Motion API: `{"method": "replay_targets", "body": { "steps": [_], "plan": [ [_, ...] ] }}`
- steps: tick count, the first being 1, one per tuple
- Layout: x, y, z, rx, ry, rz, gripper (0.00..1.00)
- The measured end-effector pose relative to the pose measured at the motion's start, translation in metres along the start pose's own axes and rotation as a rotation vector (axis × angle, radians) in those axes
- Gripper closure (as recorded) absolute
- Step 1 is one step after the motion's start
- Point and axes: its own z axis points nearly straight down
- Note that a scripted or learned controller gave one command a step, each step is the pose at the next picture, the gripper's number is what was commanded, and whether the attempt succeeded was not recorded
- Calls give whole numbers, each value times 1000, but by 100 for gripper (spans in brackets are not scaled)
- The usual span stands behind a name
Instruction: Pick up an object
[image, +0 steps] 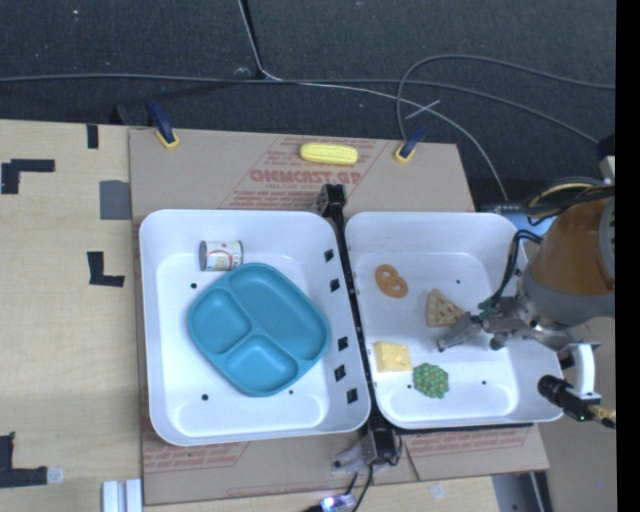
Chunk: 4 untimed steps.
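In the right bin (500, 240) lie a brown pretzel (391, 281), a tan triangular wedge (439, 307), a yellow square slice (392, 355) and a green bumpy clump (431, 380). My gripper (453, 333) reaches in from the right, low over the bin floor. It sits just below and to the right of the wedge and above the green clump. Its fingers (446, 341) look open, and I see nothing held between them. The upper finger is close to the wedge's lower edge; whether they touch is unclear.
The left bin (160, 300) holds a blue divided tray (258, 327) and a small can (220, 256) lying on its side. A yellow corn cob (329, 154) rests on the cardboard behind the bins. Cables run across the dark floor at the back.
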Motion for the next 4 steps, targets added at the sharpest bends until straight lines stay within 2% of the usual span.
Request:
{"method": "replay_targets", "body": {
  "steps": [1, 3, 4],
  "plan": [
    [0, 1, -12, -3, -1, -1, 100],
    [-8, 12, -135, -13, -5, -1, 100],
    [-8, 12, -138, -7, -2, 0, 100]
  ]
}}
